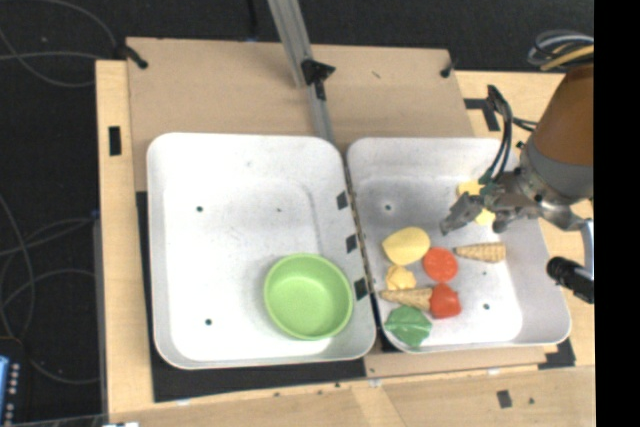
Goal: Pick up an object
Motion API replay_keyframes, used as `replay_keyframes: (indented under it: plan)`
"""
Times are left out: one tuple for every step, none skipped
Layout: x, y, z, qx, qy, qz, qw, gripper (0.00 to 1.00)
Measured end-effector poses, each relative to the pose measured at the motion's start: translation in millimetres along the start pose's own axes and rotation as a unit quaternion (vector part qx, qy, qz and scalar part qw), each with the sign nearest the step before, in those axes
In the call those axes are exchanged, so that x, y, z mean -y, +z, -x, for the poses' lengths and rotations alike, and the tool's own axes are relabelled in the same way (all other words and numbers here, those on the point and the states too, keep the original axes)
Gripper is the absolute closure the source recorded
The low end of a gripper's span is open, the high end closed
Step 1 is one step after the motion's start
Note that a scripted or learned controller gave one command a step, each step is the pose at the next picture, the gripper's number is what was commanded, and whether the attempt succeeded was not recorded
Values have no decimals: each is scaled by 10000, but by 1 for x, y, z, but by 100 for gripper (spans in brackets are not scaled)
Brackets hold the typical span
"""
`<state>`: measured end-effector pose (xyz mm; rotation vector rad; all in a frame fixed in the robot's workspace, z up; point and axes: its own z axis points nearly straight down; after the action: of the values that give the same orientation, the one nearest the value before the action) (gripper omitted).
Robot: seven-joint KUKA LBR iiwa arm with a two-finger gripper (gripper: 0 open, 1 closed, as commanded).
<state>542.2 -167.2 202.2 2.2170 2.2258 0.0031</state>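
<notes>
A tan wooden bench (400,85) sits on a dark floor strewn with thin cables, seen from above at a slant. A grey metal post (283,5) rises from the bench's back edge. Two shallow white bins lie side by side on the bench. The left bin (220,195) holds a single light green bowl (307,296), upright, near its front right corner.

The right bin (420,180) holds a cluster of small toy foods toward its front left. A yellow rounded piece (406,244) lies beside a red round piece (440,264). Just in front of them are a smaller yellow piece (399,277), a tan cone (407,296), a second red piece (446,301) and a green piece (407,325) close to the front rim. Another tan cone (480,253) lies apart to the right, and a small yellow block (470,187) sits further back.

The arm enters from the right, its orange band visible. The gripper (470,217) hangs low over the right bin, between the yellow block and the right-hand cone. Whether it is grasping anything cannot be made out.
</notes>
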Motion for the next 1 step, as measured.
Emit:
replay_keyframes:
  plan:
    - [0,0,0,-2,6,2,10000,0]
